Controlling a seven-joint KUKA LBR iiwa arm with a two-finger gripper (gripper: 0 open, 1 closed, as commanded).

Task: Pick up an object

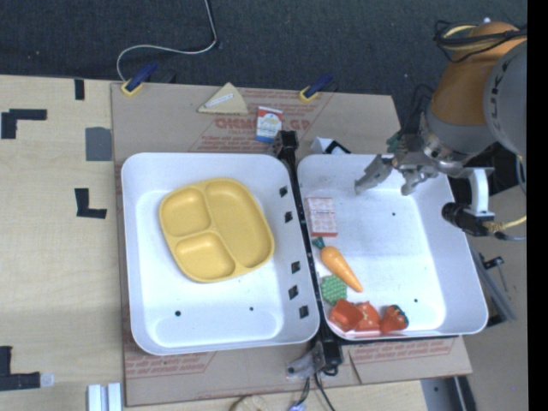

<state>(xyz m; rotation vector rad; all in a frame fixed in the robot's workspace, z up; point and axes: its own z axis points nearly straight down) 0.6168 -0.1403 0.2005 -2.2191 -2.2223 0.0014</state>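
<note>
My gripper (390, 181) hangs over the far edge of the right bin (428, 238), its two fingers spread apart with nothing between them. An orange carrot (341, 266) lies at the bin's left side, well below and left of the gripper. A red tomato-like piece (366, 317) sits at the bin's near edge, with a green item (332, 289) just beside the carrot. A small white and red packet (321, 215) lies flat near the bin's left wall.
The left bin (145, 315) holds a yellow divided plate (215, 228). A small red and white box (269, 124) and a tan wedge (225, 100) lie on the cardboard behind the bins. A black divider (295, 229) runs between the bins.
</note>
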